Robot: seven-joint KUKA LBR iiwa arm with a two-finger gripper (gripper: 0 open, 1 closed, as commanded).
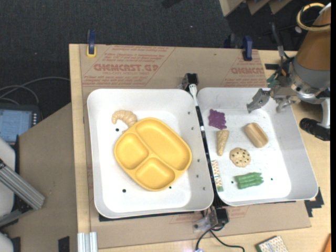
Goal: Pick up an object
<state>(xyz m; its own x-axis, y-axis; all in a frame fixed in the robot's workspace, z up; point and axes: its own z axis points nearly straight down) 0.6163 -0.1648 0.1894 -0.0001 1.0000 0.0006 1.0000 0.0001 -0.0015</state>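
Though cut off at right, arm's tool [268, 101] over right bin [299, 156], fingers apparently spread.

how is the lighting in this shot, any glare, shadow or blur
Camera view: even, soft light; the two shallow white bins are bright but show no hard glare; the yellow three-compartment plastic plate casts a faint shadow; the grey two-finger gripper looks slightly soft; the small green toy beans stay sharp.

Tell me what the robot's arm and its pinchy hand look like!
The arm is a fat round tube, grey with a shiny orange band above the wrist. A yellowish ring sits at its top by the picture's edge. At its end is a small grey metal gripper with two thin fingers. Thin dark cables run along the wrist.
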